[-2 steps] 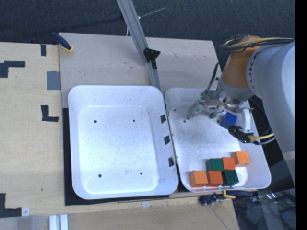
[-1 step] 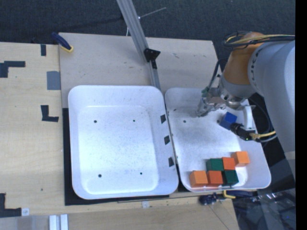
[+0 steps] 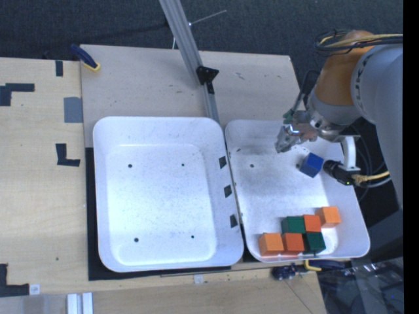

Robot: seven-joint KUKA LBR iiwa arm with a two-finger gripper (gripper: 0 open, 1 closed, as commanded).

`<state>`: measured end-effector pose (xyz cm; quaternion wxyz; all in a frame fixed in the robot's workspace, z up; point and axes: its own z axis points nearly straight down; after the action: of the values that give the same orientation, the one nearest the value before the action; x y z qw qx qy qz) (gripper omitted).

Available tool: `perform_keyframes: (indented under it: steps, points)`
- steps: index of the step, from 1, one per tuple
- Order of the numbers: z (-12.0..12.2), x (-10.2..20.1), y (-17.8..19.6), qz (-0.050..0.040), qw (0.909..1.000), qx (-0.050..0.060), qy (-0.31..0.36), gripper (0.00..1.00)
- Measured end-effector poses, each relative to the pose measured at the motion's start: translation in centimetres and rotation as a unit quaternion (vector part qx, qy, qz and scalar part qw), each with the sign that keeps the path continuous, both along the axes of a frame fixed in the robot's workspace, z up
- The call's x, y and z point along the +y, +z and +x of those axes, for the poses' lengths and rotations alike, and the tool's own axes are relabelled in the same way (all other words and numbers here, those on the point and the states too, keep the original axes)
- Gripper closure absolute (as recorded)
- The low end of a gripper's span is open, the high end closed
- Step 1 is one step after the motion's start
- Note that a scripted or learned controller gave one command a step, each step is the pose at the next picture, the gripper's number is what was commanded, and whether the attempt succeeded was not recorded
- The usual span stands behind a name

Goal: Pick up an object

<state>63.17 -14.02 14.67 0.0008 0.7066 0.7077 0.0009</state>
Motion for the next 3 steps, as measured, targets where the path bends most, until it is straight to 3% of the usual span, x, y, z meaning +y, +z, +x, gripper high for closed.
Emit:
perform_keyframes:
  steps: [2,3]
  points:
    - [1.5,-0.5,9.5,-0.0008,1.0000,-0.002,0.000,1.00]
    - [0.3,5.6,9.8,0.0004,1.0000,0.002,0.002,1.00]
